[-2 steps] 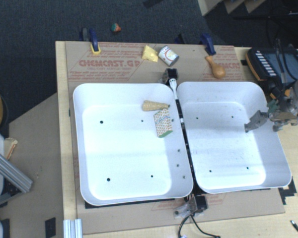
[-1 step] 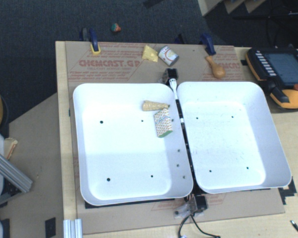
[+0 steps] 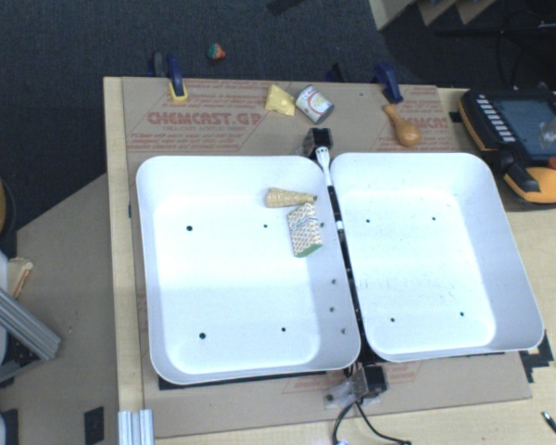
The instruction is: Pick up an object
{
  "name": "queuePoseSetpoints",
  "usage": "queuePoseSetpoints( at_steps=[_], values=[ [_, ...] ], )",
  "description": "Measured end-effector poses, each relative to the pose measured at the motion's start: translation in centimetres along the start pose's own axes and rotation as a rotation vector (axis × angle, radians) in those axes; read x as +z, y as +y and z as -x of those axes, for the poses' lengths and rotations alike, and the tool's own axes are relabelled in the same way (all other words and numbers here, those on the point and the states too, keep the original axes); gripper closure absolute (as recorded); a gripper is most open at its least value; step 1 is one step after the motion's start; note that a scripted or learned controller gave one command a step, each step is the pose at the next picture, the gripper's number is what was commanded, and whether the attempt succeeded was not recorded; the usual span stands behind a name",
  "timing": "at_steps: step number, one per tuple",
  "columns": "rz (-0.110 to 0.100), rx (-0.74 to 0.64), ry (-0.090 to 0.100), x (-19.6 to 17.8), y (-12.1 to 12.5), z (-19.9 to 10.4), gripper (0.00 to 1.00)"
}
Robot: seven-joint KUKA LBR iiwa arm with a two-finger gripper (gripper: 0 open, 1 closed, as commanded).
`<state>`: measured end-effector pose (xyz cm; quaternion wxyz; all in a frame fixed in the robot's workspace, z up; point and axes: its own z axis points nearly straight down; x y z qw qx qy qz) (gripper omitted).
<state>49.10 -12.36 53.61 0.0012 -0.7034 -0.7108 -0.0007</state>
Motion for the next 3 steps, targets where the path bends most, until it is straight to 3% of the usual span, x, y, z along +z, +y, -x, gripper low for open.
queuePoseSetpoints(
  at_steps=[1,2,3],
  values=[
    [0.004,0.009,-0.004,-1.1,0.1,0.5,1.0],
    [-0.013,0.007,0.0,12.4,3.7,-2.0,1.0],
    [-0.016,0.013,0.001,24.9,-1.5,-2.1,1.0]
  ],
)
